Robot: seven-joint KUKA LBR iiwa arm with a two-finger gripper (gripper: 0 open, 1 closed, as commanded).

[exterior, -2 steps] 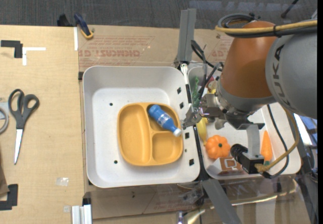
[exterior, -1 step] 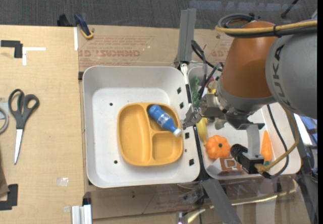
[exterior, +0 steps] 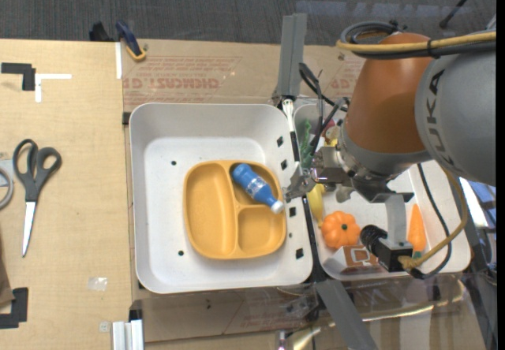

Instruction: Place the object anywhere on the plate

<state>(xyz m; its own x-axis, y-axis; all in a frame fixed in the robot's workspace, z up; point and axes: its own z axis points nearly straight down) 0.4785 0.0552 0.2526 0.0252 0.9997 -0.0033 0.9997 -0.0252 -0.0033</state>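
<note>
Gripper (exterior: 304, 181) poised at the divider between the bins, its opening impossible to judge and nothing visibly held. Blue bottle (exterior: 256, 187) lies just to its left, already on the yellow plate (exterior: 209, 214), long axis running diagonally toward the gripper.

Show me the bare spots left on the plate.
On the yellow plate, the long left compartment and the lower right one are bare. The blue bottle crowds the upper right compartment, with the gripper close beside the plate's right rim.
</note>
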